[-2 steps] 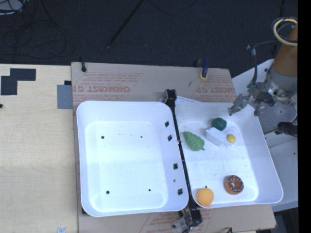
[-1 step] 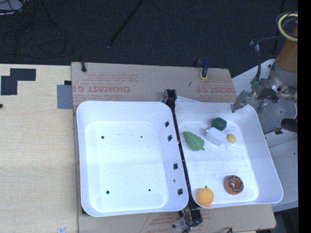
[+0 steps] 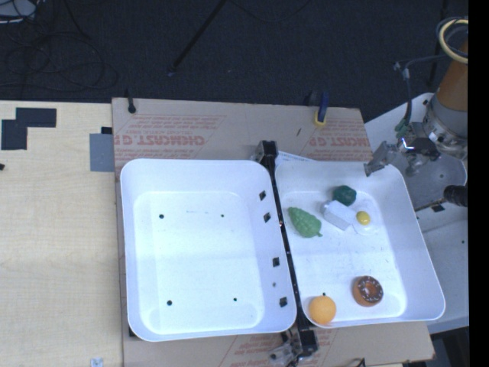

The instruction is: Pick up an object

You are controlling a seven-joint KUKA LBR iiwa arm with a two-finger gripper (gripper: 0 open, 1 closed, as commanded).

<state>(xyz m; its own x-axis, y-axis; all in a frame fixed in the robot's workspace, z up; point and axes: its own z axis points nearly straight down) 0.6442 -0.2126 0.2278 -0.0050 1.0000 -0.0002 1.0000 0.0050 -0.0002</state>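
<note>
Our gripper (image 3: pixel 391 157) hangs at the far right corner of the right bin (image 3: pixel 412 228), just above its rim, at the end of the arm (image 3: pixel 451 105) that comes in from the right. We cannot tell how it is set: it shows as small dark metal parts against the bin edge, and nothing is seen in it.

We count five things in the right bin, all apart from the gripper. Nearest to it lies a dark green piece (image 3: pixel 344 195), touching a white block (image 3: pixel 336 215). Just right of the block sits a fried egg (image 3: pixel 363 219). Left of the block, near the divider, lies a green leafy piece (image 3: pixel 304 222). At the near edge we see an orange (image 3: pixel 322 310) and, just beside it, a donut (image 3: pixel 367 290), well apart from the other three.

The left bin (image 3: pixel 137 205) sits alongside, the two joined by a black clip strip (image 3: pixel 276 235). Both rest on cardboard (image 3: pixel 191 132) on the bench (image 3: pixel 53 243).
</note>
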